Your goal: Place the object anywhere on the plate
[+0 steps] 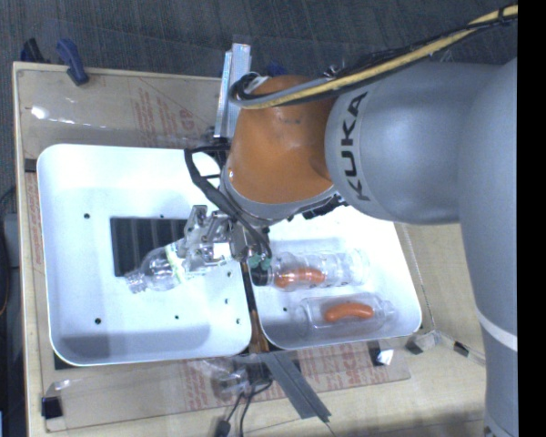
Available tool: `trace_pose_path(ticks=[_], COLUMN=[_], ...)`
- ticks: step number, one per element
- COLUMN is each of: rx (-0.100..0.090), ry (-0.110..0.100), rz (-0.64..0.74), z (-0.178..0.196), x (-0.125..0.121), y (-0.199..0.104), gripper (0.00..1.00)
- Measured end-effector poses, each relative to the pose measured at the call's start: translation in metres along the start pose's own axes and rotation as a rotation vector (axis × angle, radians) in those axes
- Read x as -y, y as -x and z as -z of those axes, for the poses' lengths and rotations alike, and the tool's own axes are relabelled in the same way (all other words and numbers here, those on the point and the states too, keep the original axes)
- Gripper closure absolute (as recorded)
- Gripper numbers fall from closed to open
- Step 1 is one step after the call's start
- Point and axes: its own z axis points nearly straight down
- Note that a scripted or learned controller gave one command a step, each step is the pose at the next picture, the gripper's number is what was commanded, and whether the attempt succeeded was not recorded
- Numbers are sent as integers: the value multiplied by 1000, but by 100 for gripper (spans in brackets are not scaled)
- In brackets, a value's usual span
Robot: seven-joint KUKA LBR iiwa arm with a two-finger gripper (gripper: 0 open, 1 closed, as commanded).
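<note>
A black ribbed plate (146, 242) lies in the left white bin (73, 198). A clear plastic bottle (156, 273) hangs tilted over the plate's lower right corner, its free end pointing down-left. My gripper (206, 242) reaches down from the orange wrist band (273, 153) at the bin's right side, and its metal fingers are shut on the bottle's right end. The big grey arm hides the back part of both bins.
The right white bin (409, 289) holds two clear bottles with orange contents, one (311, 271) near the divider and one (348, 312) closer to the front. The wall between the bins runs just right of my gripper. Clamps and brackets sit on the bench edges.
</note>
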Motion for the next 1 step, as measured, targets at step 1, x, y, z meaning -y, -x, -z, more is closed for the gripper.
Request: trace_pose_path(ticks=[1], rx=[2], ry=[0], rz=[-24], z=[-10], x=[-1], y=[69], gripper=[100])
